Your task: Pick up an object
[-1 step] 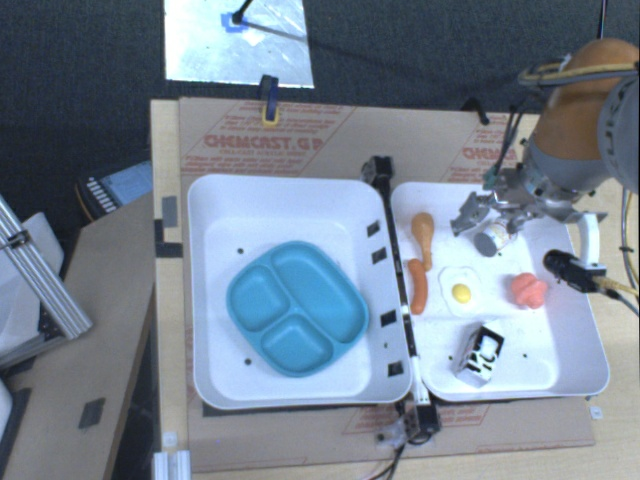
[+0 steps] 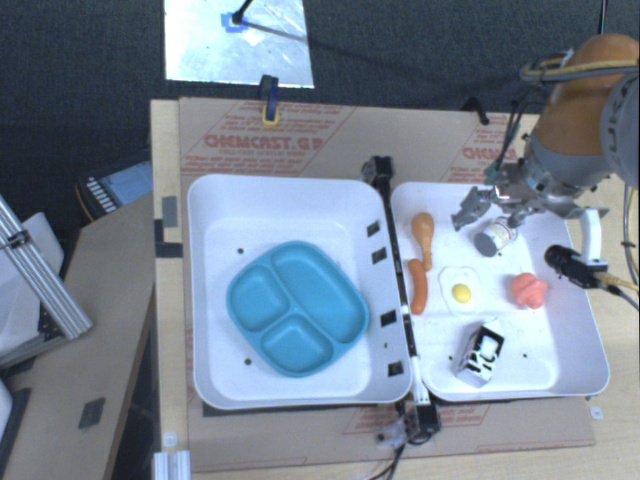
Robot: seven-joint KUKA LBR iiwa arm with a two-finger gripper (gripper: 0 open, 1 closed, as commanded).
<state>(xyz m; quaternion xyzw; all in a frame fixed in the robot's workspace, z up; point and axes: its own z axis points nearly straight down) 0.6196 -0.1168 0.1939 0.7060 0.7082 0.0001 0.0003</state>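
Note:
My gripper [image 2: 478,210] hangs over the back of the right bin [image 2: 575,368], on the grey arm with its orange band [image 2: 590,68] coming in from the right. Just below the gripper lies a small grey cylinder [image 2: 492,239], very close to it; whether they touch is unclear. In the same bin are a tan drumstick [image 2: 423,234], an orange sausage-like piece [image 2: 418,287], a fried egg [image 2: 460,291], a pink lump [image 2: 529,290] and a black-and-white box [image 2: 481,353].
The left bin [image 2: 215,218] holds a blue divided plate [image 2: 295,308]. A black divider [image 2: 392,268] runs between the bins. A black fitting with a cable [image 2: 575,265] sits at the right bin's right side.

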